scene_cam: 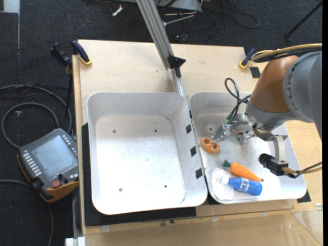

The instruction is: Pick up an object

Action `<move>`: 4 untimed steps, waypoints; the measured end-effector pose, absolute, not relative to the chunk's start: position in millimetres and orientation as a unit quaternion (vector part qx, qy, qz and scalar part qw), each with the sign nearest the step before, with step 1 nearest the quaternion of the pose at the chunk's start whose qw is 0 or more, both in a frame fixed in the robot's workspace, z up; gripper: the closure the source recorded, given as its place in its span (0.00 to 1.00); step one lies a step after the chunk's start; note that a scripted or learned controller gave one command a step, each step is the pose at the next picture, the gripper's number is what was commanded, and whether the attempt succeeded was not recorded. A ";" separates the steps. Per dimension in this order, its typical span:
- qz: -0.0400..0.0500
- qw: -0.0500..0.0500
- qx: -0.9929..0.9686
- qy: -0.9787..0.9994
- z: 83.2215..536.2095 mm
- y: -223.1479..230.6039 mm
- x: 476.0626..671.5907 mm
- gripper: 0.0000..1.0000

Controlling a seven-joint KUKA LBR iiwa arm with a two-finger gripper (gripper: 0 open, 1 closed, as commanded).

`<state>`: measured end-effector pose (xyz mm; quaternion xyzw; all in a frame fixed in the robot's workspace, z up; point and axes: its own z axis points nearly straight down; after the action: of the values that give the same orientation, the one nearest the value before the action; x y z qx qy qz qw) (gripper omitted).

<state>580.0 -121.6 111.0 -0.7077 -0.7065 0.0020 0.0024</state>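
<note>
My gripper (231, 134) hangs over the back half of the right bin (291, 191), open, with nothing between its fingers. An orange ring-shaped toy (209, 145) lies just to its left, near the bin's left wall and apart from the fingers. Nearer the front lie an orange carrot (246, 171), a blue bottle (245, 186) and a white flat piece (221, 184), close together. The grey arm with its orange band (271, 88) covers part of the bin's right side.
The left bin (97, 152) stands beside the right one, with their walls meeting at a ridge (193, 142). A slanted metal pole (156, 27) rises behind the bins. A teach pendant (48, 160) lies off the bench at left.
</note>
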 end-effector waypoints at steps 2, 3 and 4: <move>-0.002 -0.003 -0.706 -0.708 181.3 -121.2 593.5 1.00; -0.002 -0.003 -0.706 -0.708 224.8 -116.9 595.3 1.00; -0.002 -0.003 -0.706 -0.709 287.9 -114.8 601.4 1.00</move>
<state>601.4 -114.8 287.9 -0.7056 -0.7086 -0.0022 -0.0035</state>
